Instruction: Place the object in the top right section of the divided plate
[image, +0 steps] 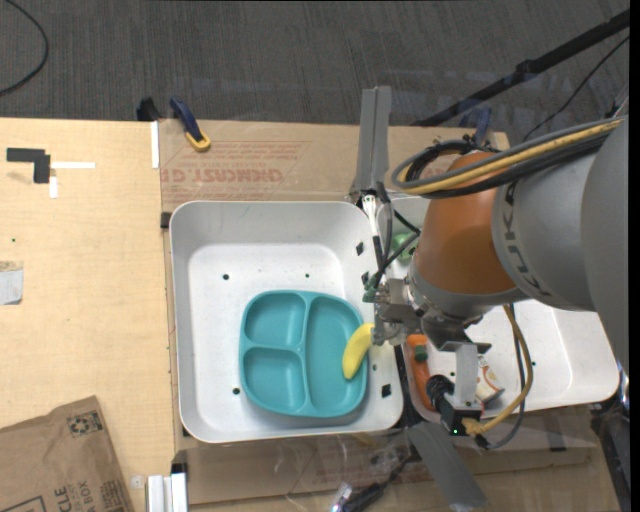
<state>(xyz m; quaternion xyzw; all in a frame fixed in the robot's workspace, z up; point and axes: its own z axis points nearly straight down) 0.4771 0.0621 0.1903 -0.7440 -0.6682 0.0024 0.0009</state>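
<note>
A yellow toy banana (355, 351) lies at the right rim of the teal divided plate (300, 355) in the left bin (200, 300), touching the claw (385, 335), whose grip cannot be determined; judged light, smooth, rigid, best taken mid-body across its narrow width.

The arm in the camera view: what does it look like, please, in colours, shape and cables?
The arm is thick and rounded, grey, with a glossy orange band above the wrist. Yellow and black cables run along its top, and thinner wires loop below the wrist. The gripper is a small dark metal assembly.
</note>
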